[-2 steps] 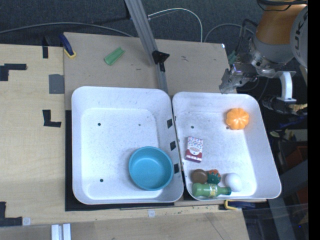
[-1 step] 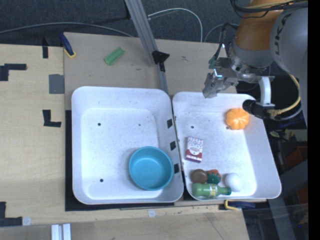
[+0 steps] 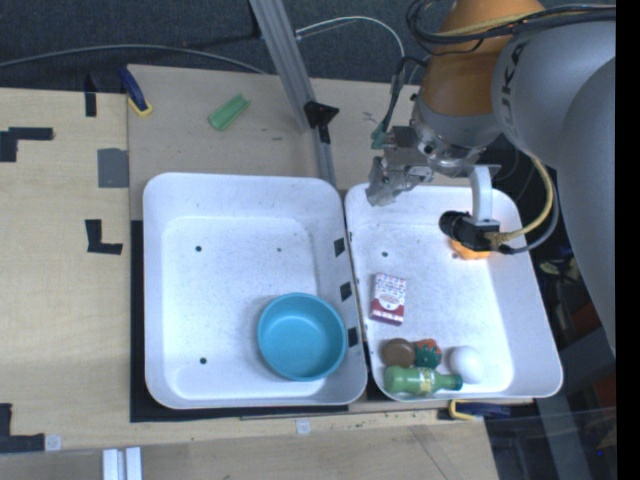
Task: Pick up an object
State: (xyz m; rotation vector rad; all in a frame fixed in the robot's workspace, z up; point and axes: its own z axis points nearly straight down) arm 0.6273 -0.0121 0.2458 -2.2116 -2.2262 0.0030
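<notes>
- At the near edge of the right bin [image 3: 455, 293], a green bottle [image 3: 420, 379] lay on its side along the front wall.
- Just behind it sat a brown piece [image 3: 398, 352], a small orange-and-teal item [image 3: 429, 349] and a white ball [image 3: 466, 364], all bunched close; whether they touched could not be told.
- A blue bowl [image 3: 300, 335] stood upright in the near right corner of the left bin [image 3: 220, 268].
- A red-and-white box [image 3: 389, 298] lay flat near the right bin's left wall, a little beyond the cluster and apart from it.
- The end effector [image 3: 385, 184] hung over the far left corner of the right bin, well apart from every object there; how far open it was could not be told, and nothing showed in its grip.
- The arm [image 3: 560, 78] reached in above the bin's far right side.
- On the tabletop [image 3: 60, 298] beyond the bins lay a green block [image 3: 228, 112], with a blue-and-yellow clamp [image 3: 135, 92] further left.
</notes>
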